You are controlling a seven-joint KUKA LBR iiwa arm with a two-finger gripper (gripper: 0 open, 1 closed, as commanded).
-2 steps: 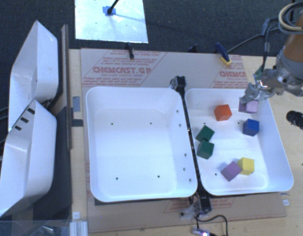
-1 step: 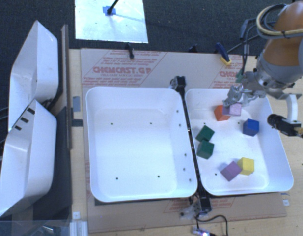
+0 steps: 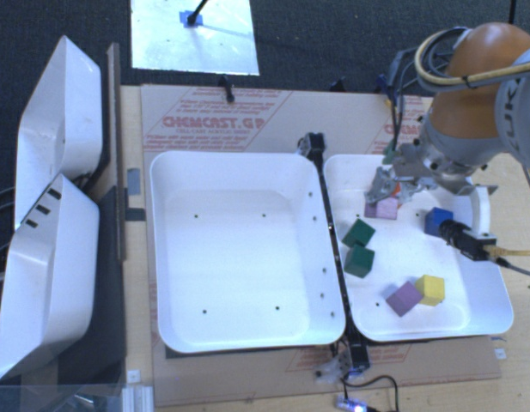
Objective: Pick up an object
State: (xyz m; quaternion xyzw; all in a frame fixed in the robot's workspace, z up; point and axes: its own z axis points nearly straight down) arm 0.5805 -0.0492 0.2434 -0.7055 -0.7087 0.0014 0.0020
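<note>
My gripper [image 3: 387, 189] hangs low over the far left part of the right bin [image 3: 496, 316]. A small pink block [image 3: 386, 209] lies directly under its tip, and the two look to be touching or nearly so. Just toward the front, near the bin's left wall, are two green blocks [image 3: 362, 232] [image 3: 359, 262]. A blue block [image 3: 437, 221] sits to the right of the gripper. A purple block [image 3: 403, 299] and a yellow block [image 3: 431, 288] lie side by side near the front.
The left bin [image 3: 247, 256] stands beside the right one, with their walls meeting in a ridge [image 3: 333, 247]. The arm's orange band [image 3: 484, 67] and its cables reach in from the upper right. A black cable connector [image 3: 465, 239] lies over the right bin's right side.
</note>
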